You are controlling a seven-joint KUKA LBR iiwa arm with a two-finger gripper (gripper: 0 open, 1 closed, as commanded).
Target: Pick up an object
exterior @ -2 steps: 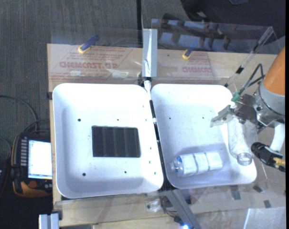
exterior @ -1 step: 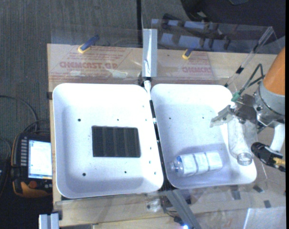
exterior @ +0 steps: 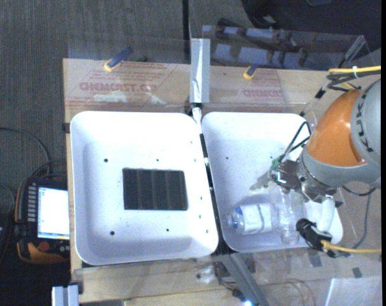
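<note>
The clear plastic bottle (exterior: 256,218) lies on its side near the front wall of the right bin (exterior: 244,139), its cap toward 9 o'clock and a white label around its middle; no writing on it can be read. The pincer (exterior: 286,199) is just beside the bottle at 1 o'clock; I cannot tell its state. The left bin (exterior: 90,171) holds a dark ribbed rectangle (exterior: 155,189). On the tabletop (exterior: 129,85) at 12 o'clock, faded red letters are unreadable.

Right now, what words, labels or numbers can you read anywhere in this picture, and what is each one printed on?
"KU": black letters on the arm's grey housing, cut off at the frame edge.
Red mirrored print on the left cardboard sheet: too blurred to read.
Red print on the right cardboard sheet: too blurred.
Plastic bottle label: unreadable.
</note>
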